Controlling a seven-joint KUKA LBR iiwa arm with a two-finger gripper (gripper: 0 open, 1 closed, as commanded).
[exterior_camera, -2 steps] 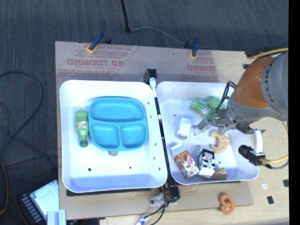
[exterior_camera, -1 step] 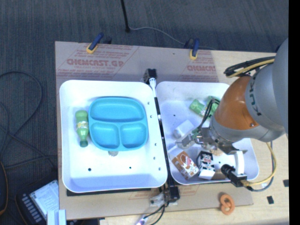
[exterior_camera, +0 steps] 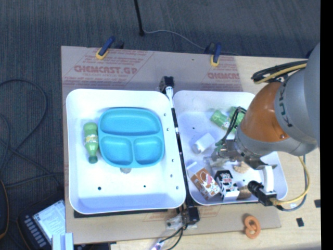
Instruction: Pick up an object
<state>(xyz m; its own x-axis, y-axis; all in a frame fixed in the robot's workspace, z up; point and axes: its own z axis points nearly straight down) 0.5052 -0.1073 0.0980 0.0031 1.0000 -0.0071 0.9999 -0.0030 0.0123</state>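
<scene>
Below, brown board (exterior_camera: pixel 130 66); grey carpet (exterior_camera: pixel 52 14).

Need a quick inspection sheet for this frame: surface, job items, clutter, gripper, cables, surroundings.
Surface: brown board on the bench, held by two clamps at the far edge, bearing two white bins side by side.
Job's things: right bin holds a green packet, a white block, a brown box and a small black-and-white item.
Clutter: left bin holds a blue divided tray with a green bottle beside it; an orange ring lies on the board outside the bins.
Gripper: gripper low over the right bin; fingers too hidden to judge.
Cables: black cable on the floor; yellow cable by the arm.
Surroundings: dark carpet.
</scene>
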